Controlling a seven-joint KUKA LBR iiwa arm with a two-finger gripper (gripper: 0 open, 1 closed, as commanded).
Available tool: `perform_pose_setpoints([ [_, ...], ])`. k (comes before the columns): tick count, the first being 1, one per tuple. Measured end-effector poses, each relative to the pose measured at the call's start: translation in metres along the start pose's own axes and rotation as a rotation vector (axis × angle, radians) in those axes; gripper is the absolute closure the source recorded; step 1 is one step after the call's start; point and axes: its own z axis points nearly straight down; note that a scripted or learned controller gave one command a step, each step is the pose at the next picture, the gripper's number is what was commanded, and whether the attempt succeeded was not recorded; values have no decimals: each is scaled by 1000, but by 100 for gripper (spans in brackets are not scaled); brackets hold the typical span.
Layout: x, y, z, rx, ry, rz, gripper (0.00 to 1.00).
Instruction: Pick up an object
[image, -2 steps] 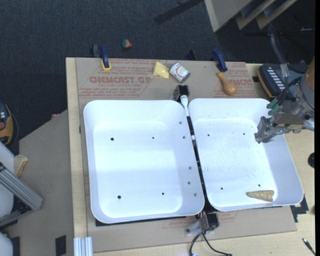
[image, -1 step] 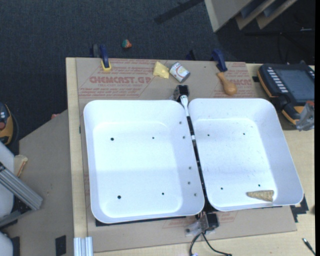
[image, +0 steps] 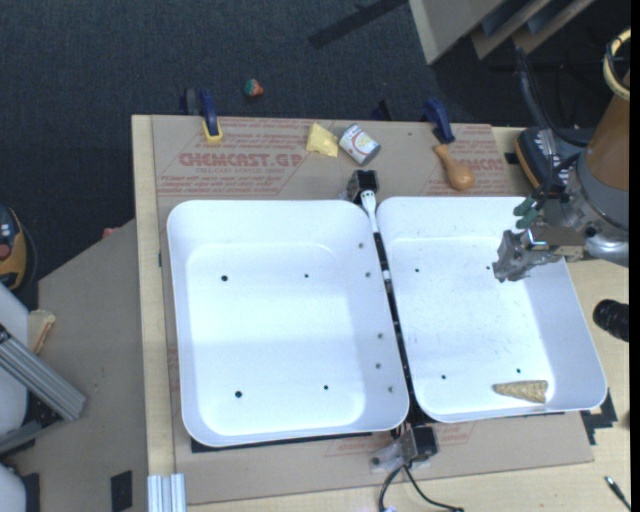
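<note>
Pincer (image: 512, 262): you see it over the right bin's (image: 440, 215) far right part; you cannot tell its state, and nothing shows pinched.
Object: your tan wedge-shaped piece (image: 523, 390) lies in that bin's near right corner, well apart from the pincer.
Worktop (image: 270, 160): beyond the bins, a yellow piece (image: 322, 141) and a small box (image: 359, 144).

Arm from the right, tool (image: 512, 262) low, pointing left, nothing visibly held.

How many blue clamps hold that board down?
2, both on the board's far edge: one blue clamp near the left corner, the other blue clamp toward the right. Others may be hidden.
</note>
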Motion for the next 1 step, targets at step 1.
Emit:
perform_pose_setpoints([
  [1, -86, -16, -42, -16, -10, 18, 100],
])
